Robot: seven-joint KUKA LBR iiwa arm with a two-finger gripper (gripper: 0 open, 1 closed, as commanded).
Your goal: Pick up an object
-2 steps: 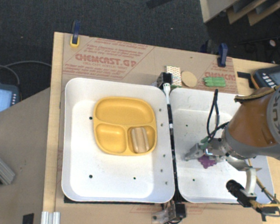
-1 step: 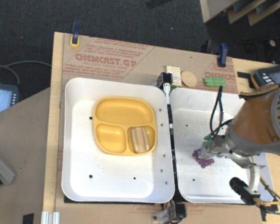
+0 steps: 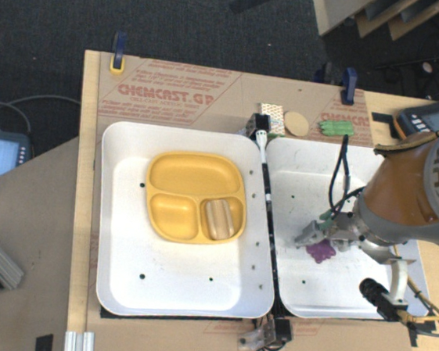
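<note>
We see the gripper low in the right bin just beside a small purple object, cannot tell its fingers' state, and judge the piece light, perhaps soft, best pinched across its middle

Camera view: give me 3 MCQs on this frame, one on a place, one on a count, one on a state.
1. Where does the yellow plastic divided tray lie?
A. left white bin
B. right white bin
C. on the cardboard behind the bins

2. How many compartments does the tray have?
A. two
B. three
C. five

3. How does the tan ridged block sit?
A. inside the tray's lower right compartment
B. on the bin floor beside the tray
C. between the gripper's fingers

Key: 1 A, the tray rests in the left white bin. 2 B, one wide compartment above two small ones. 3 A, the tray's walls surround the block.
</note>
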